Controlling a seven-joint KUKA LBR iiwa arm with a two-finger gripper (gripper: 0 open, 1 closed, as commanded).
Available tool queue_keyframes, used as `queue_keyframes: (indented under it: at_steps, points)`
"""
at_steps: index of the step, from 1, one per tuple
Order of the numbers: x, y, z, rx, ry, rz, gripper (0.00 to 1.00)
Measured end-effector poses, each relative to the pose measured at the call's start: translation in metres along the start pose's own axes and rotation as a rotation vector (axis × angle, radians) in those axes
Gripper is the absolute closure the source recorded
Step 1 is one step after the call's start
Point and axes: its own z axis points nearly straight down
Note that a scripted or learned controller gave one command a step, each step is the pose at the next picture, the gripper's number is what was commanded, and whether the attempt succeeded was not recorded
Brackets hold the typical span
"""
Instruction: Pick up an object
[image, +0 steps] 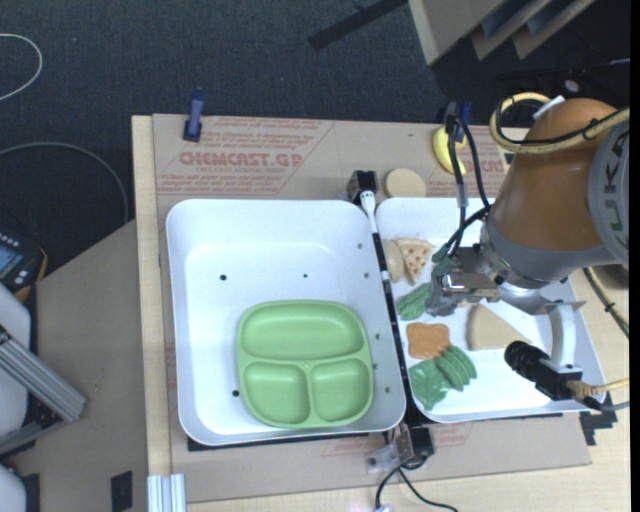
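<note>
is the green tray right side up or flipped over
Right side up: the green tray lies flat in the left bin, and its three hollow compartments face the camera.

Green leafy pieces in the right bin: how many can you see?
2: one leafy piece beside the pincer near the divider, another leafy piece at the bin's near edge. The arm may hide more.

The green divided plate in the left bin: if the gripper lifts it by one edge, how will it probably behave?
The green divided plate looks like moulded plastic, so probably stiff and light. It lies flat in the left bin, with a low rim, so fingers may slip. Gripped at one edge, it would likely tilt.
</note>
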Motion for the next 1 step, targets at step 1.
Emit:
queue_keyframes:
  at_steps: [1]
  points:
    - [-0.0032,0.0024,-0.0108,-0.005,-0.003,0.004,1.0]
